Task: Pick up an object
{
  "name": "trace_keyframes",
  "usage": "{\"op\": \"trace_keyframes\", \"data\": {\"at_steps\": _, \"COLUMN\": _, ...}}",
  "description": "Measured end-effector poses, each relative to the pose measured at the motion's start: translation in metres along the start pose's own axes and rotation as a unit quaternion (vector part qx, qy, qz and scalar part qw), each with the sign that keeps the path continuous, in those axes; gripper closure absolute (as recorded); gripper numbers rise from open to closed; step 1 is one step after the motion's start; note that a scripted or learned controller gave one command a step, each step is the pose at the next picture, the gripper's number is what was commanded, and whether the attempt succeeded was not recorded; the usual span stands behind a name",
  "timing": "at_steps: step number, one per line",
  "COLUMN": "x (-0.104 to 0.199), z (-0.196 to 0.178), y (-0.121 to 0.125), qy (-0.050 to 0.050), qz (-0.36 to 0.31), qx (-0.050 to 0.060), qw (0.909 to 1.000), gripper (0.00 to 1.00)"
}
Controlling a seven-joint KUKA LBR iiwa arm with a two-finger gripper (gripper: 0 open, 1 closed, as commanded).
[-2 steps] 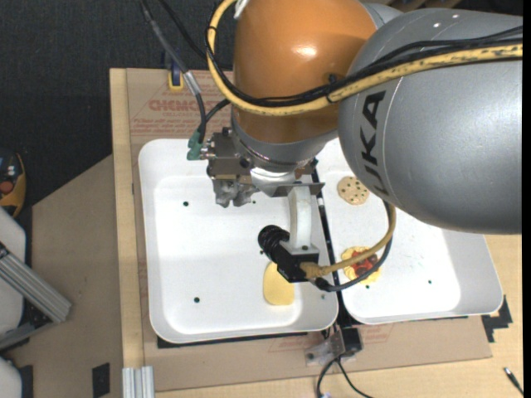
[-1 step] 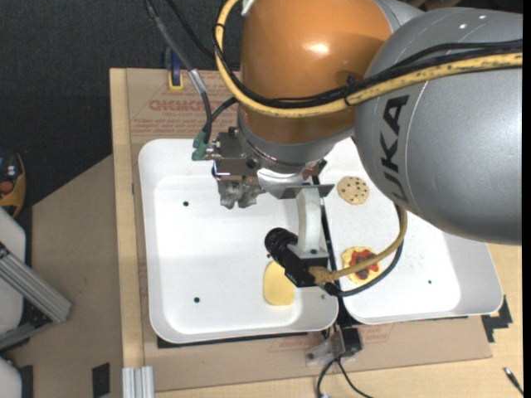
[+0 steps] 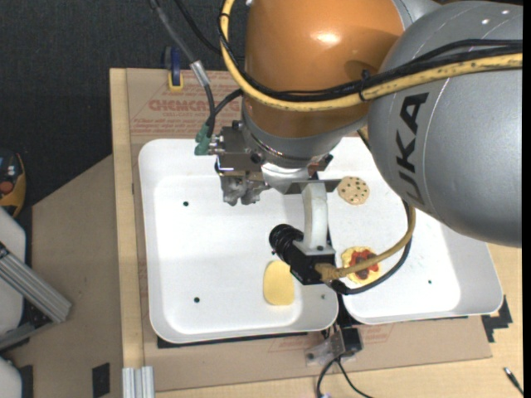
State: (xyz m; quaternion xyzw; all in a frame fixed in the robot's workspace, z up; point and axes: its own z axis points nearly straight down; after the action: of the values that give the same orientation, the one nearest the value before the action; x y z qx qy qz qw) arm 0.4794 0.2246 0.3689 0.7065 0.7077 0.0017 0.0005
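Observation:
A pale yellow oval object (image 3: 280, 285) lies near the front right corner of the left bin (image 3: 174, 247). In the right bin (image 3: 440, 297) a round chocolate-chip cookie (image 3: 353, 191) rests near the back left, and a small pizza-like piece (image 3: 362, 261) with red and yellow topping lies near the front left. My gripper (image 3: 243, 191) hangs under the big orange wrist band, over the back middle of the left bin, well behind and left of the yellow object. Nothing shows under it.
The grey arm (image 3: 448, 114) covers the upper right of the view and much of the right bin. A white bracket with a black cable fitting (image 3: 292, 251) hangs over the divide between the bins. The bins sit on a cardboard sheet (image 3: 124, 222).

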Motion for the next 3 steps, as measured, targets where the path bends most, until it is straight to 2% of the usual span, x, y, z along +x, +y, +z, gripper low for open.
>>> {"op": "trace_keyframes", "data": {"at_steps": 1, "x": -0.062, "z": -0.023, "y": 0.000, "qy": -0.001, "qz": 0.003, "qx": 0.000, "qw": 1.0000, "gripper": 1.00}}
{"op": "trace_keyframes", "data": {"at_steps": 2, "x": -0.016, "z": 0.099, "y": 0.050, "qy": -0.002, "qz": -0.001, "qx": 0.006, "qw": 1.0000, "gripper": 1.00}}
{"op": "trace_keyframes", "data": {"at_steps": 3, "x": 0.001, "z": -0.019, "y": 0.088, "qy": 0.002, "qz": 0.000, "qx": -0.006, "qw": 1.0000, "gripper": 1.00}}
